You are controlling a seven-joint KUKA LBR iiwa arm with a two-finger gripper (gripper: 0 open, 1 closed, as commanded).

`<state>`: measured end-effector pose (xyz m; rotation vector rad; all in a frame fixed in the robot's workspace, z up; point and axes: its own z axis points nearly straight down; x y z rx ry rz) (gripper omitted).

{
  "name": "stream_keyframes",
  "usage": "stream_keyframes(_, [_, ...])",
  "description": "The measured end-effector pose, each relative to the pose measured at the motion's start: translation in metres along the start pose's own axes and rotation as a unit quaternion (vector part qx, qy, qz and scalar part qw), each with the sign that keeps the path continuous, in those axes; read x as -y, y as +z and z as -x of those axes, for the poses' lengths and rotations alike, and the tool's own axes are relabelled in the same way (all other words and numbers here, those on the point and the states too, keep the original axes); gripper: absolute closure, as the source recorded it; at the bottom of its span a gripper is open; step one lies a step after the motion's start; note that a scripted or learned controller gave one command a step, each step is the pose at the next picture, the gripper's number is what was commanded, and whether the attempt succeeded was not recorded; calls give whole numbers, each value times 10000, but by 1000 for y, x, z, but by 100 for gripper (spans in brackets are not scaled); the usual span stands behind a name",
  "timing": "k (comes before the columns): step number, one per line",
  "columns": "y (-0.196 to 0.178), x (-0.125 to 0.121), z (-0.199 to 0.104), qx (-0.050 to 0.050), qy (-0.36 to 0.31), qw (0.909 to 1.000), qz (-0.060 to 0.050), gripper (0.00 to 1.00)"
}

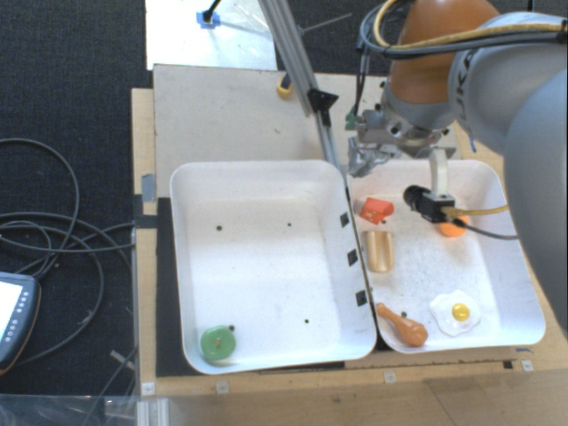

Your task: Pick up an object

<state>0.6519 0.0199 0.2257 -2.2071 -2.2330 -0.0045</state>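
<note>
Camera view, looking down at a slant, has my gripper [364, 160] hanging over the far left corner of the right bin [506, 238], just beside the wall it shares with the left bin [191, 238]. My wrist sits high above that corner, which I take as a staging pose: over the bin that holds most of the choices, not yet down among them. Whether my jaws are spread or pressed together I cannot tell, since the mount hides them from this angle; nothing is visibly pinched between them.

The things I could take lie apart from one another, scattered as if dropped in loose, so each leaves room for a descent. Nearest me is one red block [376, 209], just below my gripper. Below that stands one tan cylinder [379, 250], close to the shared wall. One orange carrot-like piece [401, 324] lies tilted at the near edge, and one fried-egg toy [457, 314] sits flat to its right. One small orange piece [453, 229] peeks out beside the black fitting [428, 202] on my arm; it may be partly covered.

That makes five things in the right bin. The left bin holds one green round piece [217, 343], in its near corner, well apart from me.
</note>
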Motion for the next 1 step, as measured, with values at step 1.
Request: stream_keyframes(1, [-5,-7,-54,1,1,10000,14,100])
